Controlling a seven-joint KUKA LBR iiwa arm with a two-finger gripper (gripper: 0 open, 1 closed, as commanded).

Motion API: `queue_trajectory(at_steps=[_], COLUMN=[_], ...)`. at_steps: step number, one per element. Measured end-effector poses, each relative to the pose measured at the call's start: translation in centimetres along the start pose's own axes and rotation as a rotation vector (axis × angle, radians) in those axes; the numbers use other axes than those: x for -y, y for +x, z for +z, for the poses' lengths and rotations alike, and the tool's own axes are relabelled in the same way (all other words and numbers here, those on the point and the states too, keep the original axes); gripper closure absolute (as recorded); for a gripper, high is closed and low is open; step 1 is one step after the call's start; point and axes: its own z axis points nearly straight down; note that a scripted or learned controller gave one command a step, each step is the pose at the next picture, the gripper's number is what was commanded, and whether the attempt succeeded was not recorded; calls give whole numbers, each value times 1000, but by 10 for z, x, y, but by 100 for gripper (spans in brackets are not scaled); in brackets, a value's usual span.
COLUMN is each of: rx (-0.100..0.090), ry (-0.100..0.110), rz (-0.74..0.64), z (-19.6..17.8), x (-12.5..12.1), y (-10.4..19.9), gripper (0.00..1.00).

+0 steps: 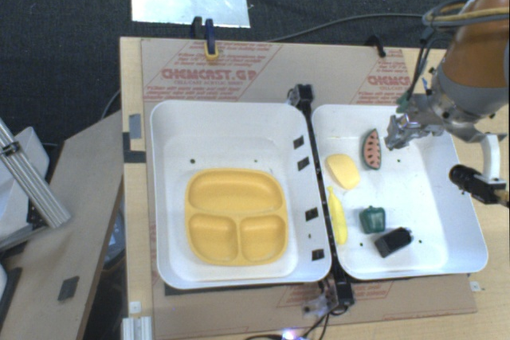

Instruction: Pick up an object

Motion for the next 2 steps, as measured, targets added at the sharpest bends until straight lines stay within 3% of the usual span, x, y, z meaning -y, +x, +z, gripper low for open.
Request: queue_trajectory(at_steps=[2], rx=[0], ry=[1], rz=[1], z=[2], x=[-50], y=[93], gripper=[100])
